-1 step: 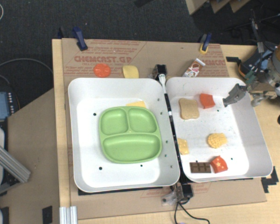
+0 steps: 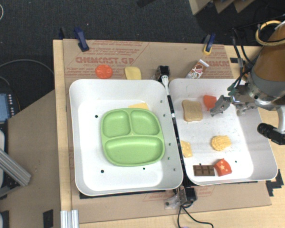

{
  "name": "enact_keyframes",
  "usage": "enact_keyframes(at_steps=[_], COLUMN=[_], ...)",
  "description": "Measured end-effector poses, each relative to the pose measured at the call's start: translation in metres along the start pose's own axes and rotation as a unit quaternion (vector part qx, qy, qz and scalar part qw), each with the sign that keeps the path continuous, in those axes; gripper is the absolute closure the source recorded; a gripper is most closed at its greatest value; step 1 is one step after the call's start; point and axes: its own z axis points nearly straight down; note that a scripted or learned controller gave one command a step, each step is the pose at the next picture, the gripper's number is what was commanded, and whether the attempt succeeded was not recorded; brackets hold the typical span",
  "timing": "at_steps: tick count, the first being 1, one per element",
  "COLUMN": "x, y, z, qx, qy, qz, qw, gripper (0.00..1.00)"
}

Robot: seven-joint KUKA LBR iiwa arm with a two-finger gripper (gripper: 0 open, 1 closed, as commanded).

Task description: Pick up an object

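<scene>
My gripper (image 2: 220, 105) hangs over the upper part of the right bin (image 2: 256, 161), reaching in from the right, its dark fingers just right of a small red-orange piece (image 2: 209, 100). A tan bread slice (image 2: 193, 110) lies left of that piece. Lower in the bin lie a yellow round cracker (image 2: 221, 143), a small yellow wedge (image 2: 185, 149), a brown chocolate bar (image 2: 204, 170) and a red strawberry-like piece (image 2: 223, 167). Nothing shows between the fingers.
The left bin (image 2: 80, 127) holds a green divided plate (image 2: 132, 137) with a yellow piece (image 2: 138, 106) behind it. On the cardboard behind the bins lie an orange round item (image 2: 104, 71), a pale yellow item (image 2: 132, 73) and a small wrapped packet (image 2: 197, 70).
</scene>
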Motion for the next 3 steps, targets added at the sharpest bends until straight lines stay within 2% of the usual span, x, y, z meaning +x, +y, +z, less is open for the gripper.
enact_keyframes(at_steps=[1,2,3], x=[-0.017,-0.013,-0.013], y=[0.089,0.076,0.077], z=[0.052,0.087,0.074], qx=[-0.008,-0.004,-0.007], qy=[-0.003,-0.001,-0.002], qz=[-0.001,0.001,0.000], qw=[1.0000,1.0000,1.0000], gripper=[0.00,0.00,1.00])
